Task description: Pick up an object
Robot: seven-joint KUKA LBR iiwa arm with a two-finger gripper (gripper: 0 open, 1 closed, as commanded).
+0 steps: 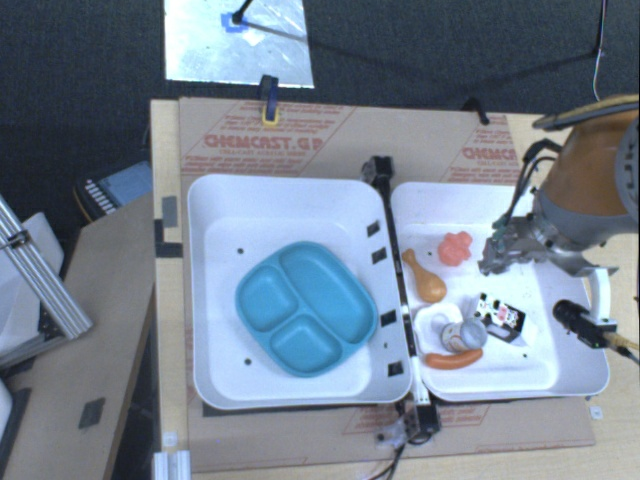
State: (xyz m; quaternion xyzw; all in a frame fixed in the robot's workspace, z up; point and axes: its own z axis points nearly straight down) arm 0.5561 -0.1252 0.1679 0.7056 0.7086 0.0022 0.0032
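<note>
The claw [497,256] hangs over the right bin [530,373], near that bin's upper right part, on the end of the grey arm [590,183] with its orange band. Whether it is released or clenched cannot be told from here; nothing shows in its grip.

Taking the pink toy [455,249] as the landmark: the claw is just to its right and not visibly touching it. Below and left of the pink toy lies a tan chicken leg [425,278]. Further below sits a small round grey piece [464,334], with an orange sausage [453,360] under that. Below and right of the pink toy rests a small black-and-white pack [499,317].

Well to the left of the pink toy, in the left bin [215,368], lies a blue divided plate [304,308].
</note>
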